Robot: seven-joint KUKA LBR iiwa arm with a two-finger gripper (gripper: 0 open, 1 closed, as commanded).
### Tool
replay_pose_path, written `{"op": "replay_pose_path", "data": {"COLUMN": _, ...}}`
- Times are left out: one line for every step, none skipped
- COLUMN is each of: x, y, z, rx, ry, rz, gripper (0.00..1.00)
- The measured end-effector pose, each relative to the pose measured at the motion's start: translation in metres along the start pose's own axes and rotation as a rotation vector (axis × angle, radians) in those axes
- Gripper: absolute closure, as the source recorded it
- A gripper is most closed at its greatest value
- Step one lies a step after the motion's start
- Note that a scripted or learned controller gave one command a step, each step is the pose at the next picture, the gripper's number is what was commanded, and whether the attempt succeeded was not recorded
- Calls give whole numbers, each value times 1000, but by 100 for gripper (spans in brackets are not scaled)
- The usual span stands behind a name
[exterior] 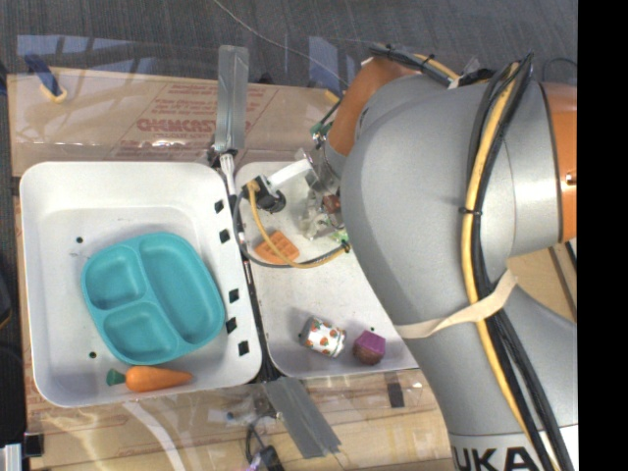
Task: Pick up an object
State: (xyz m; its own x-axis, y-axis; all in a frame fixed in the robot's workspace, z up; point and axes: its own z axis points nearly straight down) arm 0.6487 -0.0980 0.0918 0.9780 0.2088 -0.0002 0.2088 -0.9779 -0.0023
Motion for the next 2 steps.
{"op": "replay_pose_path", "data": {"x": 1, "y": -1, "z": -10, "rx": 1, "ry": 0, "rz": -7, "gripper": 100}}
{"op": "replay_pose_path", "data": {"x": -10, "y": -83, "z": -103, "rx": 0, "ry": 4, "rz": -231, "gripper": 100}}
